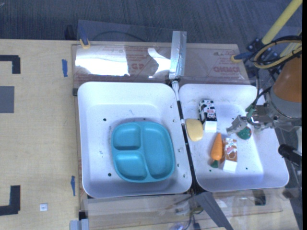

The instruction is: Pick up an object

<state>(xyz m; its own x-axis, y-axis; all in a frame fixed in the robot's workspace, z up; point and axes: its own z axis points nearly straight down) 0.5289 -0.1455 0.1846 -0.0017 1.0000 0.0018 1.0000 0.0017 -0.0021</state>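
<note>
**Right bin: gripper low at the far-right side, nothing seen held**

In the right bin (268, 174), a shallow white plastic tray with rounded corners, five small items are seen, all placed relative to the toy carrot (217, 147). The carrot is orange, tapered, smooth, with a green stub at its near end; it lies roughly lengthwise at mid-bin. Just right of it, touching or nearly so, a flat rectangular packet (230, 155) with a red-brown printed top and white lower part is laid. Up-left of the carrot a pale yellow rounded lump (194, 129), matte, sits near the divider between the bins. Straight above the carrot a small boxy black-and-white patterned carton (207, 114) with a white base is seen. Up-right of the carrot a small dark green rounded piece (245, 133) rests on the floor.

The gripper (238, 124) is placed up-right of the carrot, metal grey fingers pointing left, tips just beside the green piece. Finger spread cannot be told from this angle; no object is seen between them.

Left of the carrot, across the divider, the left bin (91, 104) carries a glossy teal plate (142, 150) with three compartments and rounded-square outline.
</note>
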